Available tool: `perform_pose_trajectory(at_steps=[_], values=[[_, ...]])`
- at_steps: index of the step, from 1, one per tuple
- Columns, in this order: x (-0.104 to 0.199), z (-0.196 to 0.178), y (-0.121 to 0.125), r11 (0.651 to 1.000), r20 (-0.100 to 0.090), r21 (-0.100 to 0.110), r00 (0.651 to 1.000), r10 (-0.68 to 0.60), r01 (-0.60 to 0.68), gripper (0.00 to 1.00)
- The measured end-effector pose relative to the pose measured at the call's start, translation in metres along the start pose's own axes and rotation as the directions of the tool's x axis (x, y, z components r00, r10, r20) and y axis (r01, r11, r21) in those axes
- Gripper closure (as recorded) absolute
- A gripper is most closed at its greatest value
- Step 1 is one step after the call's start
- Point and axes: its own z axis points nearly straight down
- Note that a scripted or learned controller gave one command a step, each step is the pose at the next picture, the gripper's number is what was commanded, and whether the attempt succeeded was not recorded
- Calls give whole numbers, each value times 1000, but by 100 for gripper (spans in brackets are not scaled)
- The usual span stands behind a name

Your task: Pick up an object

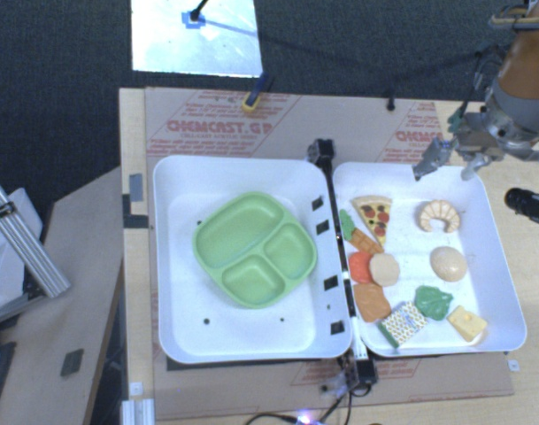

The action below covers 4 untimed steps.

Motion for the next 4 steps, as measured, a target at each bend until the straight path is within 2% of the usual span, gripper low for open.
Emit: perform_pose_trajectory(at_steps=[1,2,4], values=[[0,-6,2,1000,2,-10,1000,-2,2,0],[-4,39,9,1000,1,-7,1000,0,0,0],[3,163,8,1000,0,-4,1000,1,-1,0]])
